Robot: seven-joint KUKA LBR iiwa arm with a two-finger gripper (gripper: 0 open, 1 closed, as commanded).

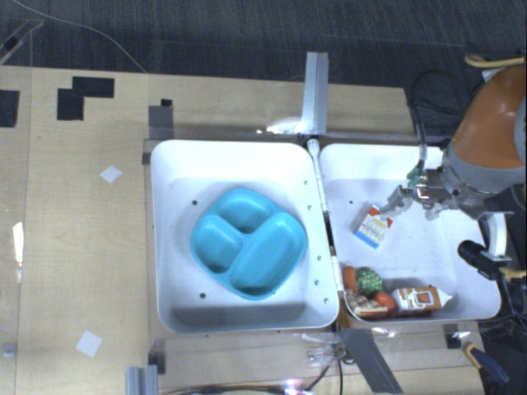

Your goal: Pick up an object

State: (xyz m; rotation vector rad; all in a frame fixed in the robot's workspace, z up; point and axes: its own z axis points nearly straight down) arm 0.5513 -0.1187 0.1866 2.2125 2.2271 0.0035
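The small carton [372, 226] lies tilted in the right bin [461, 171], just beside the claw [409, 194], whose fingers seem spread and hold nothing. It looks light, stiff and crushable; pinching across its narrow sides seems best.

blue tray [249, 242]: glossy plastic | bins [169, 220]: smooth white | bench [74, 220]: matt wood

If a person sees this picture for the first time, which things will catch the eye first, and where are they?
The blue divided tray stands out most, lying in the middle of the left bin. Next comes the arm's orange band at the right edge, above the right bin. In that bin a small white carton lies near the middle, and a cluster of colourful food items with a juice carton sits along the near wall.
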